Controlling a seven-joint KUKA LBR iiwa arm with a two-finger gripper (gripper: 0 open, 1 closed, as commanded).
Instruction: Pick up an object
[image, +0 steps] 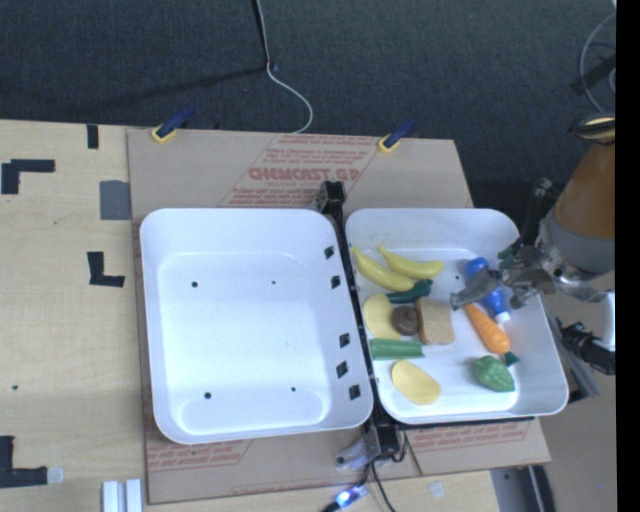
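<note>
My gripper (492, 290) sits over the right-hand bin (455, 218), toward its right side, low among the toys. I cannot tell how it is set from this slanted view; the dark metalwork blurs into what lies under it. It is right on top of a small blue object (477, 268), with more blue showing just below it, and an orange toy carrot (487, 330) runs down and to the right from directly beneath it. Nothing is visibly between the tips, so I count the pick as not yet made.

I judge the carrot or the blue piece to be the likeliest target. To do this well, I would square the tips across the carrot's narrow width, not along its length, and come down near its thicker upper end, where the taper will not squeeze it out. The blue piece touches or nearly touches the carrot there, so a sloppy descent could catch both or shove one aside.

Farther out, a green leafy toy (493, 374) lies near the bin's lower right corner, apart from the carrot's tip. To the left are a tan slice (436, 323), a brown round piece (405, 320), two bananas (397, 268), a green stick-shaped piece (396, 348) and a yellow oval (414, 382). The left bin (160, 235) lies alongside.
</note>
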